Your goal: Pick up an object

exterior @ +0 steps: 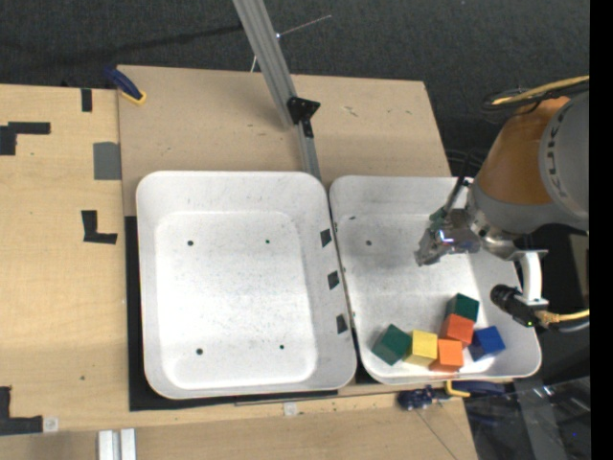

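Camera view: pincer [436, 247] above right bin [383, 209] middle, state unclear; blocks [436, 341] at near edge; descend onto outermost block.

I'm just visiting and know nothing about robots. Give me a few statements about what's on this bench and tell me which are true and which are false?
1. The coloured blocks all lie in the right bin. True.
2. The gripper has a block between its fingers. False: it hangs over bare bin floor, apart from the blocks.
3. The yellow block sits between the large green block and an orange block. True.
4. The blue block lies in the left bin. False: it is in the right bin's near right corner.
5. The blocks are spread evenly across the bin. False: they cluster at its near edge.
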Available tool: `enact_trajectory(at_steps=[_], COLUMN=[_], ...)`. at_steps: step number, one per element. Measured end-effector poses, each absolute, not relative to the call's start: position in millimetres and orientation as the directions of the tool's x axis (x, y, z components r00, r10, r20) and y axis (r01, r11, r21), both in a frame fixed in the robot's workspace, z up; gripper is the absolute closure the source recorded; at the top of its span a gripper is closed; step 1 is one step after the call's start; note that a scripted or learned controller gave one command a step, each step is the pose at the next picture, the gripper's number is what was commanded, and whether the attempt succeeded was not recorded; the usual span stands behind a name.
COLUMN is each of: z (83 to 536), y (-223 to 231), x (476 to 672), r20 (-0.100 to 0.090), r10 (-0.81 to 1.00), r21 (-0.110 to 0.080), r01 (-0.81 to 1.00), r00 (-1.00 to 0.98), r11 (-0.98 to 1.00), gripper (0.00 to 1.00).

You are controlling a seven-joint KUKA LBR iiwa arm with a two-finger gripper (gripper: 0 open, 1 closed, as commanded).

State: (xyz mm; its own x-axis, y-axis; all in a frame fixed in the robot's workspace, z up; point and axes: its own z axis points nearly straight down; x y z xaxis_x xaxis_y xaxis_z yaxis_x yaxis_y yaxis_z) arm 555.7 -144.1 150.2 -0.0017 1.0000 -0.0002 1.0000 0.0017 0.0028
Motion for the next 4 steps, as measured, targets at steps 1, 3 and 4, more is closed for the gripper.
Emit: enact_trajectory(at_steps=[1, 3, 4], z=[213.7, 268.0, 252.4], y=[-143.0, -89.5, -45.0], x=[558.3, 576.1, 590.3], r20=[-0.001, 0.0, 0.001], r10=[1.0, 1.0, 1.0], r21=[0.006, 0.0, -0.002], r01=[1.0, 1.0, 1.0], r00=[-0.002, -0.005, -0.005], r11=[0.002, 0.005, 0.005], gripper=[1.0, 1.0, 1.0])
